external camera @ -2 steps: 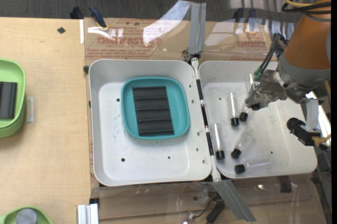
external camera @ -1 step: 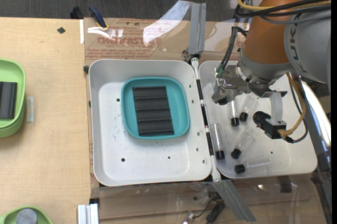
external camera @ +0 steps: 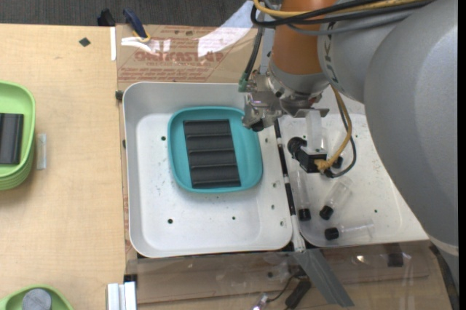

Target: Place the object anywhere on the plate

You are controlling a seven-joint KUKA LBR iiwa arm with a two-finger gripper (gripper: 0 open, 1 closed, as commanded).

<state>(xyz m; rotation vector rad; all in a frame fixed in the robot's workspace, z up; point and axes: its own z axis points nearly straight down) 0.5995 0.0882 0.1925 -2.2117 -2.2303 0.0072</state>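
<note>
Task progress: judging by how things lie, the placing looks done or nearly done; a dark ribbed block (external camera: pixel 211 152) lies flat on the teal plate (external camera: pixel 251 170), and I take that block to be the task's object.
What is left: by my reading, only for the arm to clear away from the plate; whether the release is complete cannot be read from this view.
Claw position: the gripper (external camera: pixel 256 114) hangs under the orange wrist band (external camera: pixel 309 25), over the plate's upper right corner, beside the wall between the two white bins.
Claw opening: cannot tell; the wrist housing covers the tip from above, so whether it is spread or pressed together is hidden.
Claw contents: nothing is visibly held between its tips; it seems to sit at or just above the plate's rim, but contact is uncertain.
Object relative to claw: the ribbed block is to the claw's left and toward the near side, close by but apart from it, centred on the plate.
Plate relative to claw: mostly left of and nearer than the claw, resting in the left white bin (external camera: pixel 145 221).
Other side of claw: the right white bin (external camera: pixel 378 217) holds small clear and black bits (external camera: pixel 331 210), right of and nearer than the claw.
</note>
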